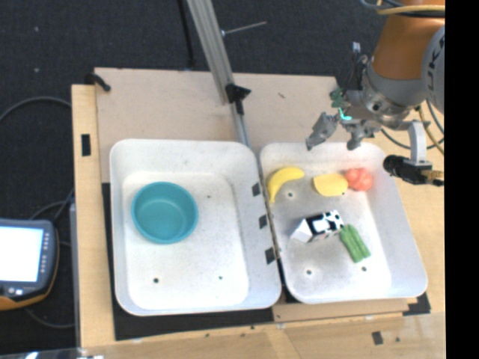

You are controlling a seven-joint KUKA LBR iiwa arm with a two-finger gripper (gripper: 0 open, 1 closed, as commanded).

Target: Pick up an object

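My gripper hangs open above the far edge of the right bin, its two fingers spread with nothing between them. Below it in that bin lie a yellow banana, a yellow lemon-like piece and a red-orange piece side by side. Closer to the front sit a black-and-white block and a green piece. A teal bowl stands in the left bin.
A slanted metal pole rises from the bench between the bins at the back. A black fitting juts out by the right bin's far right edge. A tablet sits off the bench at the left.
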